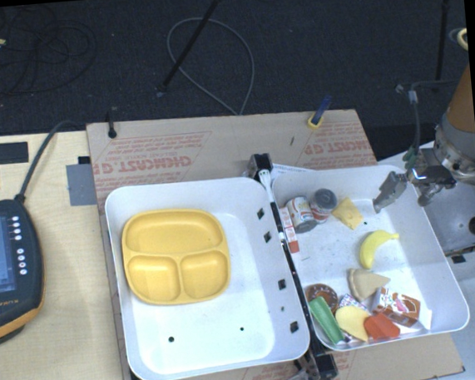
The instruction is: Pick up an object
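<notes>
The gripper (406, 187), metal fingers spread and holding nothing, hangs over the right bin's (449, 283) far edge, just beyond the curved, glossy yellow banana (376, 247) lying inside.

Divided plate (176, 256) in left bin (153, 352); banana (375, 247), can (305, 213) in right bin (448, 290).
</notes>
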Robot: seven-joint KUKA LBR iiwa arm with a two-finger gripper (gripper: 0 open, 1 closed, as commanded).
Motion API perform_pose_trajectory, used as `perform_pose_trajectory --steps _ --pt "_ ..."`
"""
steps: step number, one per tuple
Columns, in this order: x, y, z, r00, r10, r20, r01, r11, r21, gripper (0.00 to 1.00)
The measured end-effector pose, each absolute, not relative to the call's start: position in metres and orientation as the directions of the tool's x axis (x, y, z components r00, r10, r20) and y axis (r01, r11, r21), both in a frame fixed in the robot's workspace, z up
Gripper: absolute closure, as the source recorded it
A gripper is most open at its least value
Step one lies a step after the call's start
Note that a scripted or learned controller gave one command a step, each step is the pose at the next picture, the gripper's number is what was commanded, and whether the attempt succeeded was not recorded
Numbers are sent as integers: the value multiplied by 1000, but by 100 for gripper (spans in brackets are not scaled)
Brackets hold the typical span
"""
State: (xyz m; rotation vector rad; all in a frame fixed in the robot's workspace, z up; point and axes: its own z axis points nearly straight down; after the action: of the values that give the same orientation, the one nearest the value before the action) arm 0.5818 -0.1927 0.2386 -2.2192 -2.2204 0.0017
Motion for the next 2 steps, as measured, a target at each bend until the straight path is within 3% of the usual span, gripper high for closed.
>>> perform_pose_trajectory --steps 1,2 --pt "598 -204 117 -1 1000 3 1000 1 -11 0" --pt "578 -177 86 0 1000 2 1000 0 -4 0"
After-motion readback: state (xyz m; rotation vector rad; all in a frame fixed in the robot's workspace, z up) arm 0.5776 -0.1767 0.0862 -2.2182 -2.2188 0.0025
